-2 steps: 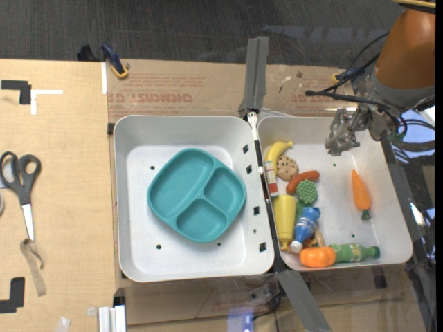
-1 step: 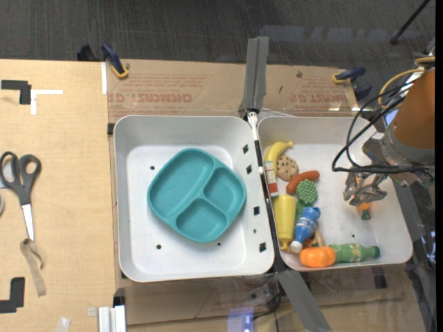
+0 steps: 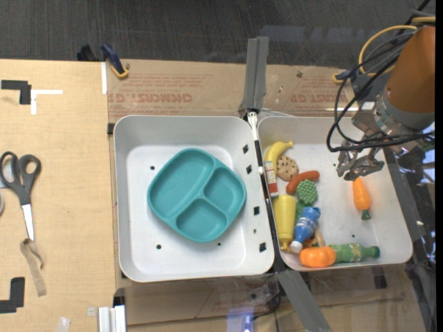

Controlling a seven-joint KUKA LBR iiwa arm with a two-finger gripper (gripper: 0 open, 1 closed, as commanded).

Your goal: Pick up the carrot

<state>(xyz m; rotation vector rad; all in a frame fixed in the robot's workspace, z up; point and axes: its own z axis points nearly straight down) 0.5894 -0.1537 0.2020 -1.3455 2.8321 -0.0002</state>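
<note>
The carrot (image 3: 361, 195), orange with a small green tip, lies on the floor of the right bin (image 3: 394, 213), near its right wall and apart from the other toys. My gripper (image 3: 360, 168) hangs just above the carrot's upper end. Its metal fingers (image 3: 346, 169) stand spread, with nothing between them. The grey arm with its orange band comes in from the upper right.
Along the right bin's left side lie a banana (image 3: 277, 151), cookie (image 3: 286, 166), red sausage (image 3: 303, 180), broccoli (image 3: 307, 194), yellow bottle (image 3: 284, 216) and blue bottle (image 3: 304, 227). An orange (image 3: 317, 256) and green bottle (image 3: 353, 252) sit at the front. The left bin (image 3: 131, 206) holds a teal divided plate (image 3: 197, 194).
</note>
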